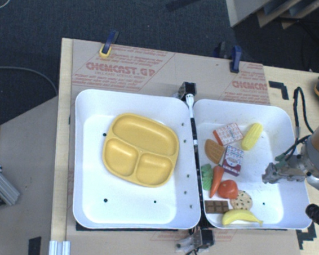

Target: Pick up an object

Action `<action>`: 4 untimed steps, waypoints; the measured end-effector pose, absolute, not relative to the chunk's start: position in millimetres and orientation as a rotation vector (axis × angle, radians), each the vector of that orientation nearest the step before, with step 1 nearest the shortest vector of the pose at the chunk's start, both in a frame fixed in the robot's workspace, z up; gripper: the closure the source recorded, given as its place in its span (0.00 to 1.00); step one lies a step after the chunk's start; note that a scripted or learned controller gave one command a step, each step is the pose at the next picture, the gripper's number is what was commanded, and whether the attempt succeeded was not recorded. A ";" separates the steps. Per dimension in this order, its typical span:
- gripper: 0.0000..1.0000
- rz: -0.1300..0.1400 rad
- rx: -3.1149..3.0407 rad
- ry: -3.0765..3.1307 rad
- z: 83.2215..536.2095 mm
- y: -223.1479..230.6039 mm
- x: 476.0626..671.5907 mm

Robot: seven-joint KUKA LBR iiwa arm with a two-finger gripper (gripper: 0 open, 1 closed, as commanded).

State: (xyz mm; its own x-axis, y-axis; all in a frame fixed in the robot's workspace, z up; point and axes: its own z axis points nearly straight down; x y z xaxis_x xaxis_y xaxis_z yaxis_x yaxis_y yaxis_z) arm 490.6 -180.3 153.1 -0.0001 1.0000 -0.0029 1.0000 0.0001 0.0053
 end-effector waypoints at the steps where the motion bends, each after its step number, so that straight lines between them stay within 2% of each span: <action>1: 1.00 0.001 2.217 2.219 195.9 -185.4 492.5; 2: 1.00 0.002 2.217 2.218 226.5 -185.9 493.5; 4: 1.00 0.003 2.214 2.224 212.5 -94.3 541.7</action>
